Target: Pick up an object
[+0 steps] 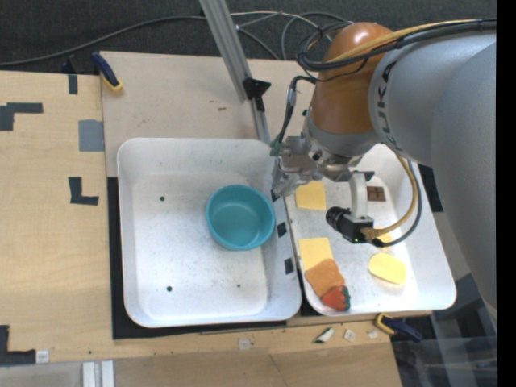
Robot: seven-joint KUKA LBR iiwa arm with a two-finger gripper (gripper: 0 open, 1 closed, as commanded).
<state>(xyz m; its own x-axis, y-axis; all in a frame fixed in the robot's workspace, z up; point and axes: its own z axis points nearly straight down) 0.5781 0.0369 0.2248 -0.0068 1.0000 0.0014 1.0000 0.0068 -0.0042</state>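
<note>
We see the grey arm with its orange band (355, 47) reaching in over the right-hand shallow white bin (427, 285); its hand (300, 168) hangs low at the ridge where that bin meets the left-hand shallow white bin (137, 176), and we cannot tell how the hand is set, for the wrist hides it; we see nothing caught in it. Taking the round teal plastic bowl (239, 216) as our landmark: it sits upright in the left-hand bin, toward that bin's right side, and the hand is just up and to the right of it; right of the bowl, past the ridge, lies a flat pale yellow square (311, 197) close under the hand; below and right of the bowl lie a second yellow square (314, 251), an orange spongy block (324, 275) overlapping its lower edge, and a small red piece with a green tip (336, 298) touching the block; farther right of the bowl rests a yellow oval piece (388, 268), apart from the rest; both bins stand on the wooden bench (48, 216).
</note>
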